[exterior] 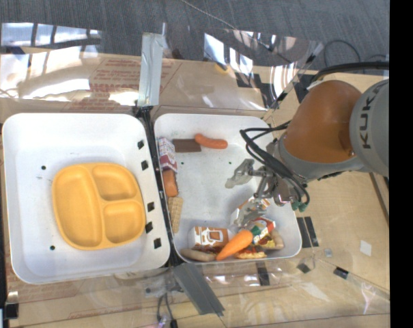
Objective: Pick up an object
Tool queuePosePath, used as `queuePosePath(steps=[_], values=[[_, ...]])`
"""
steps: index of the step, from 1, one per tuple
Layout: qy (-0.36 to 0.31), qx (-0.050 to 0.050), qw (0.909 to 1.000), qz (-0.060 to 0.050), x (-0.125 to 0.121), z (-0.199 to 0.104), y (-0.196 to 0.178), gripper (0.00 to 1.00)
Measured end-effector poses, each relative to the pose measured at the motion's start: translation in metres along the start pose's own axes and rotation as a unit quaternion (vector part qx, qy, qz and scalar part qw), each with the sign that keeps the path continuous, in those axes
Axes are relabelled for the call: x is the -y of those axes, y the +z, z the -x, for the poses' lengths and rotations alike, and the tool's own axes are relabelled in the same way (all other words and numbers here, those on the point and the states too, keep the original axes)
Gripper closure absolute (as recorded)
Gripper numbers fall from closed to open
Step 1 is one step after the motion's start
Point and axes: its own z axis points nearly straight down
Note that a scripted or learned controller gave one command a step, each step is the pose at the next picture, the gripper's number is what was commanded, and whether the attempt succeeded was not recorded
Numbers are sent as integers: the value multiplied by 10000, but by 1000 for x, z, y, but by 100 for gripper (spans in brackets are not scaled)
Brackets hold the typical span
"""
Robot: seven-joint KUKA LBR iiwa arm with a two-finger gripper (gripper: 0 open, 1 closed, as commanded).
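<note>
Tool: we see the tool (250, 193) low over the right side of the right bin (213, 125); we cannot tell its state.
Arm: our grey arm (370, 125) with its orange band (320, 125) reaches in from the right.
Carrot: a carrot (233, 244) lies at the near edge of the right bin, just near of the tool, among small packets.
Carton: a small carton (210, 236) sits just left of the carrot.
Sausage: a sausage (211, 141) lies at the far side of the right bin, beside a brown bar (186, 145).
Plate: a yellow divided plate (97, 206) rests in the left bin (29, 132).
Tabletop: we see both bins side by side on the tabletop (356, 231).
</note>
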Motion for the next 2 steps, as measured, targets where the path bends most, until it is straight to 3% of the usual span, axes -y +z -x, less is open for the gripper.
queuePosePath(steps=[1, 2], values=[[-228, 104, 9997, -15, 28, -1, 75, 0], [-1215, 75, 9926, -17, 33, 59, 74, 0]])
